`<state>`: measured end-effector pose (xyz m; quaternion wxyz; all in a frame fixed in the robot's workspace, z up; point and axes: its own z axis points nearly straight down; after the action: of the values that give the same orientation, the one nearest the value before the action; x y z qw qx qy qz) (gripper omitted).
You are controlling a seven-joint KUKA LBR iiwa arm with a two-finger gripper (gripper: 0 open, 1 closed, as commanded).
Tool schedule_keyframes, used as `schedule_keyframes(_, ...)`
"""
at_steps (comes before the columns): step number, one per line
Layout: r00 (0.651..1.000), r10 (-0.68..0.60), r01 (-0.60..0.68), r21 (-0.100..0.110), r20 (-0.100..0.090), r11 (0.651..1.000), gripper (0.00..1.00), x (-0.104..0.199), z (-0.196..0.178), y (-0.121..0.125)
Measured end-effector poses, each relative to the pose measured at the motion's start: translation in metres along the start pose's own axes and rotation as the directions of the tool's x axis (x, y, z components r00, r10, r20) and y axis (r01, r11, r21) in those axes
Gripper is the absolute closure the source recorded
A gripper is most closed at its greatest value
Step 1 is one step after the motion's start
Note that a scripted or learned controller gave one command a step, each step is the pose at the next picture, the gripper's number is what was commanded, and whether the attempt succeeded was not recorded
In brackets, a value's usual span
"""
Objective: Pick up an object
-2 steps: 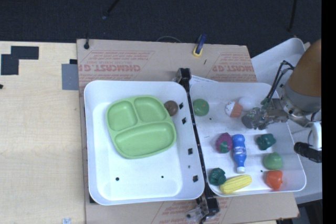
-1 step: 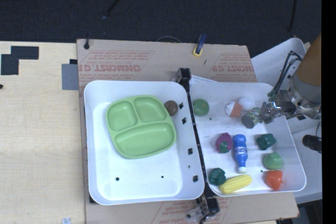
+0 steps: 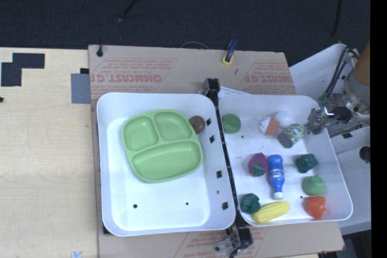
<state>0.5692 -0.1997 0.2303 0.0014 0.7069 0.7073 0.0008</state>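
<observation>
Gripper (image 3: pixel 313 121) at the right bin's (image 3: pixel 338 157) far right edge, reaching in from the right; whether its fingers are parted or closed cannot be told from this angle, and nothing is visibly held between them. Just beside it, toward the bin's middle, lies a small grey-and-green can (image 3: pixel 291 134), tilted on its side; contact between the 2 cannot be judged. Of the arm, a grey wrist section with cabling (image 3: pixel 347 99) shows above the bin's far right corner, with a trace of the orange band (image 3: pixel 361 69) at the picture's edge.

Contents of the right bin: a green round fruit (image 3: pixel 231 124) near the far left corner; a white-and-orange object (image 3: pixel 270 125) just left of the can; a purple vegetable (image 3: pixel 257 164) and an upright-lying blue bottle (image 3: pixel 276 174) with a white label, side by side near the middle; a dark green piece (image 3: pixel 306 162) and a light green fruit (image 3: pixel 314 185) along the right edge; an orange-red fruit (image 3: pixel 315 206) in the near right corner; a yellow corn cob (image 3: pixel 271 211) against the near edge, with another dark green piece (image 3: pixel 250 202) touching its left end.

Left bin (image 3: pixel 115 190): 1 green 3-compartment plate (image 3: pixel 162 145) in its far half, and a brown ball (image 3: pixel 197 124) at the plate's far right rim, near the divider between the 2 bins.
</observation>
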Motion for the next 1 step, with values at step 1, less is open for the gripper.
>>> schedule_keyframes(1, 1.0, -0.003, 0.003, 0.006, -0.004, 1.0, 1.0, 0.0528, 0.0096, 0.0033)
